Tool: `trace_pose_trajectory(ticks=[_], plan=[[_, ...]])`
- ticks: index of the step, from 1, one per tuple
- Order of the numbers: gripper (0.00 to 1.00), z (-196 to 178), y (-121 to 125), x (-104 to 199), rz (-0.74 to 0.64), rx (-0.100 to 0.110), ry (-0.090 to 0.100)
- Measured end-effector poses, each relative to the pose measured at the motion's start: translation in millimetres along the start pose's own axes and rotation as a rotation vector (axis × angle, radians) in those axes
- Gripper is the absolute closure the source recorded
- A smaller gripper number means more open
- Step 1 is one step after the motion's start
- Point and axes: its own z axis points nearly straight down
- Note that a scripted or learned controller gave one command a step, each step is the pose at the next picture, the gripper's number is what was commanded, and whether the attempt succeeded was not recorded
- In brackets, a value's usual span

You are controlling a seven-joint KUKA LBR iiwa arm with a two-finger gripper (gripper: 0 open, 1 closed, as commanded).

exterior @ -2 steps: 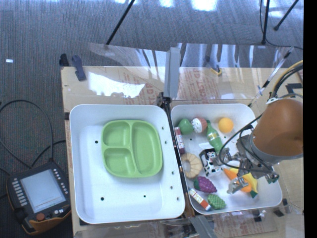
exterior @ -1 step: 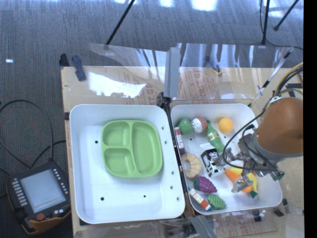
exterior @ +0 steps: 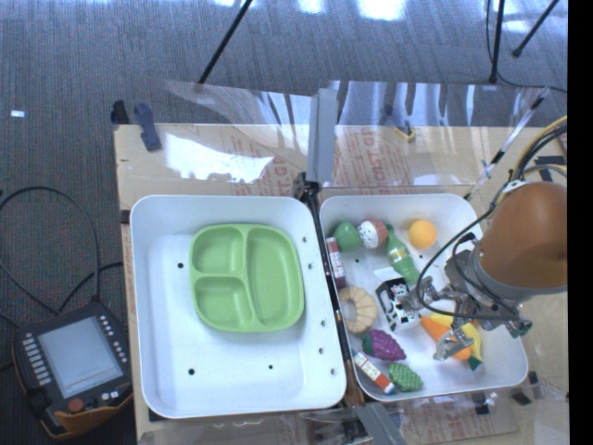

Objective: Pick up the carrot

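The carrot (exterior: 434, 326) is an orange piece lying in the right half of the right bin (exterior: 463, 208), partly covered by the arm's wrist. My gripper (exterior: 453, 334) hangs directly over it, low in the bin, coming in from the right under the orange band (exterior: 528, 235). The view from above does not reveal whether anything is between the gripper's tips. A yellow and green bit (exterior: 473, 352) pokes out just right of the gripper.
Around the carrot lie a black-and-white block (exterior: 397, 302), a ring-shaped pastry (exterior: 357, 309), a purple toy (exterior: 383, 345), a green bottle (exterior: 400, 256) and an orange ball (exterior: 422, 234). The left bin (exterior: 167, 341) bears a green divided plate (exterior: 247, 276).
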Motion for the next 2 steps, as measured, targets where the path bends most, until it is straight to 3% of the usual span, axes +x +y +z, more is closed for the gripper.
trace_pose_trajectory(ticks=[2], plan=[[0.0,-0.7,1.5,2.8,-0.063,0.006,-0.006]])
